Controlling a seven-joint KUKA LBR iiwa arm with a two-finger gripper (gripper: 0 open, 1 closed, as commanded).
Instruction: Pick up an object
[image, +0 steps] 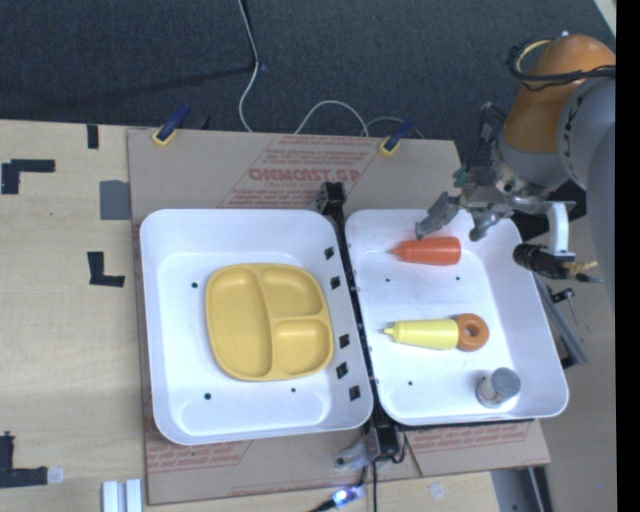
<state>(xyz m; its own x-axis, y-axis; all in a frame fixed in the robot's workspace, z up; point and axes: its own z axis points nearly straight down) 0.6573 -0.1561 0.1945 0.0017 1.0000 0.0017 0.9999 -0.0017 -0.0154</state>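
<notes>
Camera view, near right bin (520, 330): grey cylinder (497, 387) at the front corner.
Middle: yellow bottle (424, 333) touching an orange ring (472, 331).
Far: orange carrot-shaped toy (428, 251).
Gripper (458, 222): fingers spread apart, empty, just behind that toy.
Left bin (170, 300): yellow divided plate (268, 321).

Grey arm (590, 120) enters from right of camera view, upper corner. Orange band (545, 85) sits above wrist. Wrist angles down and leftward. Pincer (457, 222) hangs at far end, two dark fingers (436, 218) spread apart, tips pointing down-left, nothing between them. Black cable loops over top of orange band.
</notes>
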